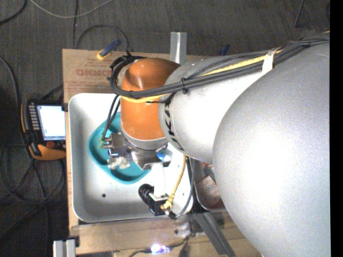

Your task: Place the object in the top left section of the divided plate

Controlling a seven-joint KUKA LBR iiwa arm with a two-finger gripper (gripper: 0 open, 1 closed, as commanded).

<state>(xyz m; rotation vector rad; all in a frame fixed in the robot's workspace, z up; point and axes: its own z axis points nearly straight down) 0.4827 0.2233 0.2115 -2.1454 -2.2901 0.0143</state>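
A teal divided plate (99, 143) lies in the left white bin (80, 159); most of it is covered by the arm. The arm's orange band (142, 98) and grey wrist hang right over the plate. My gripper (119, 157) points down at the plate's middle, and its metal parts hide whatever lies beneath. A pale bit shows by the gripper on the plate, too small to identify. The plate's sections and the object are hidden.
The big grey arm body (257, 143) covers the right bin, of which only a brownish corner (206, 189) shows. A black cable connector (150, 197) hangs near the left bin's front wall. A handheld pendant (45, 127) sits left of the bench.
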